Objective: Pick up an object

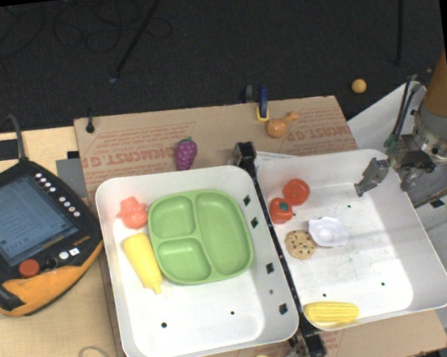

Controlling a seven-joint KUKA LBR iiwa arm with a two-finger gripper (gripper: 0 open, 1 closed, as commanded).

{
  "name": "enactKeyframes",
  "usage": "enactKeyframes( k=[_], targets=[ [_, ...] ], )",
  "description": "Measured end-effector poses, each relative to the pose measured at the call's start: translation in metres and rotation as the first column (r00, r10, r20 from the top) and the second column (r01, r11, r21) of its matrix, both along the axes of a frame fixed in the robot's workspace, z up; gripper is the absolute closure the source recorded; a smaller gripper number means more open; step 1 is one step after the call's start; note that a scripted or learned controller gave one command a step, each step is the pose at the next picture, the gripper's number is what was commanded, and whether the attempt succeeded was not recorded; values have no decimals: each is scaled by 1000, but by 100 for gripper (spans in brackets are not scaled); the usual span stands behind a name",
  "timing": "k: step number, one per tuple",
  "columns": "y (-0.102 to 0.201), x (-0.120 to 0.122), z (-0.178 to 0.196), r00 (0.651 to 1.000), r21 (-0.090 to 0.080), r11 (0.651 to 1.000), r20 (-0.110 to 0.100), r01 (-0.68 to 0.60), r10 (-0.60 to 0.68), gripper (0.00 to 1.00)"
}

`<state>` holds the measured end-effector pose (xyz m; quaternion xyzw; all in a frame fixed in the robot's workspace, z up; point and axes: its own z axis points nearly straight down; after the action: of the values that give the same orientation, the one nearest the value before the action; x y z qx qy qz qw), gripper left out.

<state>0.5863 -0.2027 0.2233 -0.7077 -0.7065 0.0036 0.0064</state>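
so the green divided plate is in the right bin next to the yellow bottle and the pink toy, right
Not quite: the camera view shows the green divided plate in the left bin, not the right one. The rest holds: it sits next to the yellow bottle and the pink toy.
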Motion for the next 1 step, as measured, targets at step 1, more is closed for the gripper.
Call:
enactKeyframes(
  k=[1],
  targets=[
    [0, 3, 8, 1000, -3, 1000, 13, -2, 2, 0]
  ],
)
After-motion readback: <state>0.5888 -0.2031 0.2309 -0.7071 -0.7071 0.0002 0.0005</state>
